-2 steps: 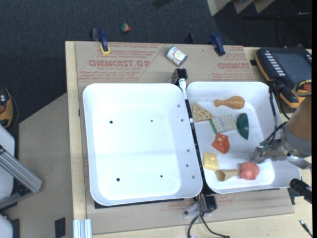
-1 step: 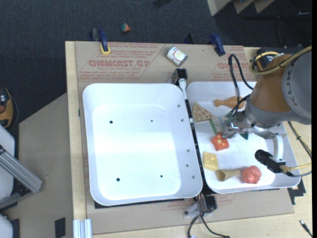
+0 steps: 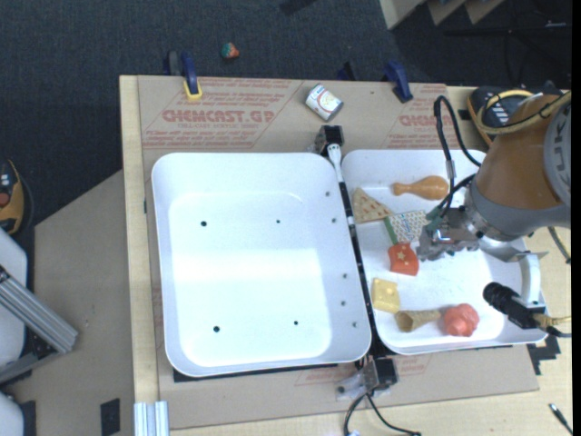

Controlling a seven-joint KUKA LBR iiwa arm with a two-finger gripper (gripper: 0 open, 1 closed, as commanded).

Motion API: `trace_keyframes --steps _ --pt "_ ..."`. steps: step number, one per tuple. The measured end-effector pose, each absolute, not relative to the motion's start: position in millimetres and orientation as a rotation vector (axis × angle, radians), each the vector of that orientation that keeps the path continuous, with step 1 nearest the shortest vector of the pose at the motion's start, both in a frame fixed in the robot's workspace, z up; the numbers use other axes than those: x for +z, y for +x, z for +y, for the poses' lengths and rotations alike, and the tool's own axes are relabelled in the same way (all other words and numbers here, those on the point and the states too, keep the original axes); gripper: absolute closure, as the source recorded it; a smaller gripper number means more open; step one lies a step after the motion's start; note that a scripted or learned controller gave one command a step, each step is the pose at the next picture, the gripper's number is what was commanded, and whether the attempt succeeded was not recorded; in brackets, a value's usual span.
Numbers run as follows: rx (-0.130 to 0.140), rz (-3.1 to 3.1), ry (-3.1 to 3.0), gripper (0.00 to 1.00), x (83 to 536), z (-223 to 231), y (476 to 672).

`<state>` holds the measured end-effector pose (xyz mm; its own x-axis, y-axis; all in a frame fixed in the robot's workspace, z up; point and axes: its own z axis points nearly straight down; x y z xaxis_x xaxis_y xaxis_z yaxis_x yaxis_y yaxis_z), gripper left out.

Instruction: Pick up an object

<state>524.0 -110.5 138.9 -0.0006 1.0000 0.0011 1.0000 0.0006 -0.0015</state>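
A: Left end first?

B: Left bin (image 3: 172,189), white, shallow. Beyond both bins, on the brown board (image 3: 272,116), a small white box (image 3: 323,102).

A: Right bin?

B: Right bin (image 3: 363,166) holds the toys. Far side: cracker wedge (image 3: 368,208), then a chicken drumstick (image 3: 420,187). Middle: red strawberry (image 3: 403,259). Near side: yellow cheese block (image 3: 386,294), ice cream cone (image 3: 416,320), red ball (image 3: 461,320) touching the cone's wide end.

A: Gripper?

B: Gripper (image 3: 438,243) is low over the right bin, just right of the strawberry. Nothing seen between the fingers. Whether the jaws are wide or narrow, cannot tell from this angle.

A: Arm?

B: Grey arm (image 3: 517,184) with an orange band, entering from the right.
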Motion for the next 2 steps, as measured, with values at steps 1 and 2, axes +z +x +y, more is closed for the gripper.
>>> trace_keyframes --steps 1,2 --pt "0.001 -2.217 -2.222 1.00 83 -108 477.1" --pt "-0.024 -2.248 -2.220 1.00 193 -45 637.0"
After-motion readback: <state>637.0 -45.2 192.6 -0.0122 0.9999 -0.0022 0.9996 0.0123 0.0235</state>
